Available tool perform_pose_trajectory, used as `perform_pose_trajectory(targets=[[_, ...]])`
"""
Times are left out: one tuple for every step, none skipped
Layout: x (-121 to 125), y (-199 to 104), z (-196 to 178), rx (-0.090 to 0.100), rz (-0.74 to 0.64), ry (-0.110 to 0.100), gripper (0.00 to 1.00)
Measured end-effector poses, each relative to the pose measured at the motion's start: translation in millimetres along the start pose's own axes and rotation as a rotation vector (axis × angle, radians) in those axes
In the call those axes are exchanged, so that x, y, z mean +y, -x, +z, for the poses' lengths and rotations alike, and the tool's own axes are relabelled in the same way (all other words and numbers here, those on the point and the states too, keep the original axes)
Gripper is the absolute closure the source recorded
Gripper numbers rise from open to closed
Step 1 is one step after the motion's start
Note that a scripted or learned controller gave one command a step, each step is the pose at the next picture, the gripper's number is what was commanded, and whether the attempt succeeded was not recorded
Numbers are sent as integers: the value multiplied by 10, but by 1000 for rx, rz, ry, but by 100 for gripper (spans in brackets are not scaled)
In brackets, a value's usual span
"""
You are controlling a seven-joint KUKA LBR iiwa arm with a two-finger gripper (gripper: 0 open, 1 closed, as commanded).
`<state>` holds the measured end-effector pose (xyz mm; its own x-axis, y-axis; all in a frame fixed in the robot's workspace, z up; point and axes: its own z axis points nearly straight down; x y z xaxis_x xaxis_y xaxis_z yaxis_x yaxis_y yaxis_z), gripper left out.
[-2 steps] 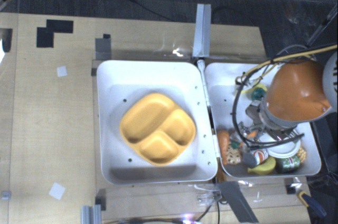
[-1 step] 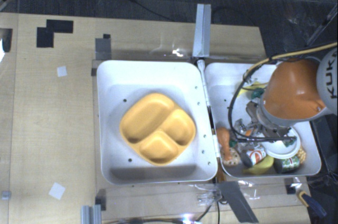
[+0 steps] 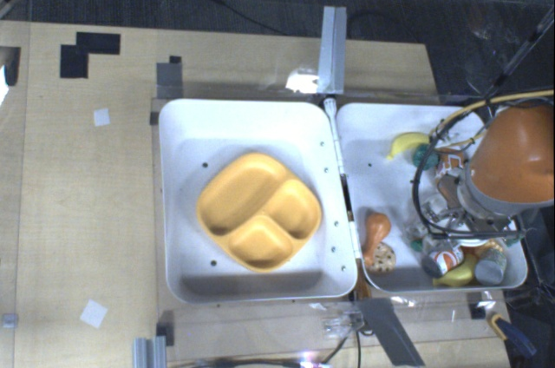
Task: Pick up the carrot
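The carrot (image 3: 375, 229) looks light, stiff and smooth; best to grasp across its thick middle. Whether the gripper (image 3: 449, 238) is open, I cannot tell.

1. Two white bins sit on the table: the left bin (image 3: 173, 210) and the right bin (image 3: 381, 132).
2. One yellow sectioned plate (image 3: 258, 208), with three compartments.
3. One banana (image 3: 404, 145).
4. One orange drumstick-shaped piece (image 3: 376, 227).
5. One cookie (image 3: 382, 257).
6. One arm (image 3: 516, 156).
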<state>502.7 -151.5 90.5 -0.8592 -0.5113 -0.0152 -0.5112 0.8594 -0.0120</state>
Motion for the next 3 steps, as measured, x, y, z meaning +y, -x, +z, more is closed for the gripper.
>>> perform_pose_trajectory(targets=[[5, 6, 6, -1, -1, 0, 0], [554, 357, 5, 3, 278, 1, 0], [-76, 321, 19, 5, 388, 3, 0]])
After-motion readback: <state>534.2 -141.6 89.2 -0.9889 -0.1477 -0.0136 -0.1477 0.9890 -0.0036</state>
